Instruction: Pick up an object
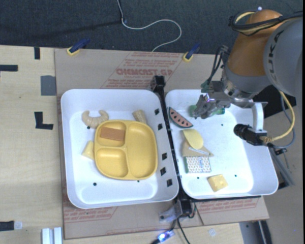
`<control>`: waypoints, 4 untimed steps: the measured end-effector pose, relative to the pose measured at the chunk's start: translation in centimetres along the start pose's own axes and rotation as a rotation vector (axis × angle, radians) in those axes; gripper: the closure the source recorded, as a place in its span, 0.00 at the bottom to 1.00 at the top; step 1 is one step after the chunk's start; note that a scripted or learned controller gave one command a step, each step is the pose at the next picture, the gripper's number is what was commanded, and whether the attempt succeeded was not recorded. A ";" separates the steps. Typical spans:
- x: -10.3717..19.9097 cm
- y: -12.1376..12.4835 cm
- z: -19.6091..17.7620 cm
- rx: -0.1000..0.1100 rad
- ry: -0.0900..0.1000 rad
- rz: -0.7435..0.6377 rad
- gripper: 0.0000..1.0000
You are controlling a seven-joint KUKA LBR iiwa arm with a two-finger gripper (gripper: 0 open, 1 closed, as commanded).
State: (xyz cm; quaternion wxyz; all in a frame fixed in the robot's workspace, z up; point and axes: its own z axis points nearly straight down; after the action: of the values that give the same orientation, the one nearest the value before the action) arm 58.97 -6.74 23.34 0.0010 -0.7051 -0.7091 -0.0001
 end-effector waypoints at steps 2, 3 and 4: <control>9.1 -4.3 1.7 0.004 0.000 0.000 1.00; 14.0 -5.1 0.5 0.001 0.000 -0.002 1.00; 16.3 -6.9 1.7 0.004 -0.002 0.002 1.00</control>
State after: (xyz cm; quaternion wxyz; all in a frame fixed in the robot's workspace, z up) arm 51.94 9.55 21.69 0.0016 -0.7058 -0.7084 0.0021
